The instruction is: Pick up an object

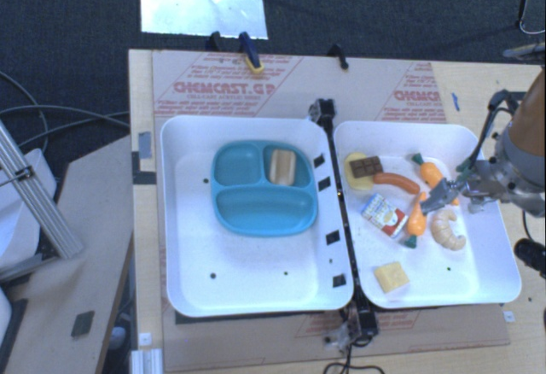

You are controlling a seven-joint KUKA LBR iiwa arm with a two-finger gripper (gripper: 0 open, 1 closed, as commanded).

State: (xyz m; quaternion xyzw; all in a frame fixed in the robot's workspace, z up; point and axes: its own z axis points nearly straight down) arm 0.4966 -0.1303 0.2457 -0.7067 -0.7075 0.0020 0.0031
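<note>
The grey arm reaches in from the right, its gripper point(439, 195) low over the right bin point(495, 278), amid a scatter of toy food. Whether the jaws are released or clenched cannot be told from here. Just beside the gripper lie a carrot point(416, 219) and a pale croissant point(448, 230); a second carrot point(432, 169) sits above, a sausage point(396, 183) and a chocolate-topped biscuit point(364, 169) to the left. A small carton point(382, 214) and a yellow cheese block point(392, 276) rest nearer the front. In the left bin point(196, 278), a blue divided plate point(260, 190) carries a slice of bread point(282, 166) in its upper-right compartment.
</note>
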